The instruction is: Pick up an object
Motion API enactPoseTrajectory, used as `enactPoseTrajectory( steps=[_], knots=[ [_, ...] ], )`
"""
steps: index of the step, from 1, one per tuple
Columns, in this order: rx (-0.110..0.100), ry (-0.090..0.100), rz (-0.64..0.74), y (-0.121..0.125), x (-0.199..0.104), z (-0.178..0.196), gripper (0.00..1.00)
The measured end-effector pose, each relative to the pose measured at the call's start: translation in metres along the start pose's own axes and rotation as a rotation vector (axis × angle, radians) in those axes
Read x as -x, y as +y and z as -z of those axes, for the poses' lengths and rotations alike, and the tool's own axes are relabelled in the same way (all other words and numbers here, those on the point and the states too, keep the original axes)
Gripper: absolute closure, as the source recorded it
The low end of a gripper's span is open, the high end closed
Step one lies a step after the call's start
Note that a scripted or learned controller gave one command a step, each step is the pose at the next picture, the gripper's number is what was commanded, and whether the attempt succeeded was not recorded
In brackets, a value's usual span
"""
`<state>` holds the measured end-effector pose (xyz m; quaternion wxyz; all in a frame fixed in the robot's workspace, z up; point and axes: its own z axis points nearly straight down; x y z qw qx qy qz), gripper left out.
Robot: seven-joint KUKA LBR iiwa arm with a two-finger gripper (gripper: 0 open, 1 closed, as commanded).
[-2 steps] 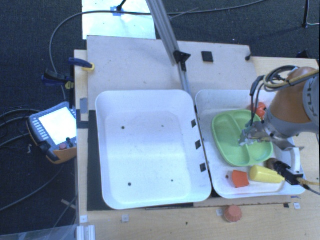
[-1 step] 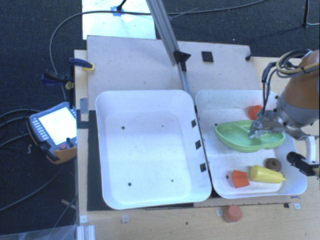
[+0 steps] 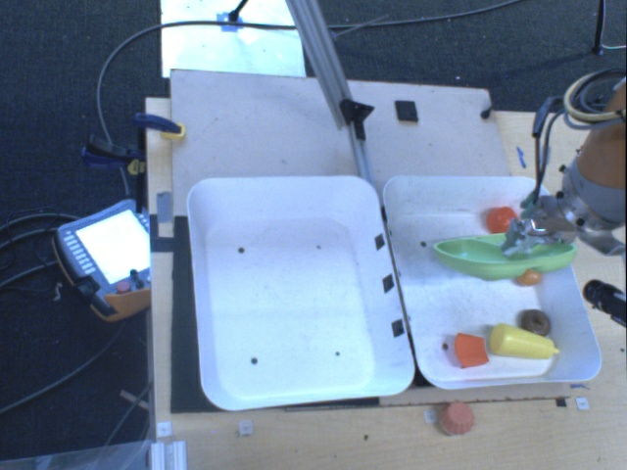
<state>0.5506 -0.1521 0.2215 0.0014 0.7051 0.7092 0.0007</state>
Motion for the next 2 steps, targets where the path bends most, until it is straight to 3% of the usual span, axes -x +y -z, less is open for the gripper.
enactPoseTrajectory(
  steps=[1, 2],
  knots=[
    [0.001, 0.0, 0.001, 0.001, 0.0, 0.052, 1.0],
    [-0.005, 0.003, 0.004, 0.003, -0.054, 0.052, 1.0]
  ],
)
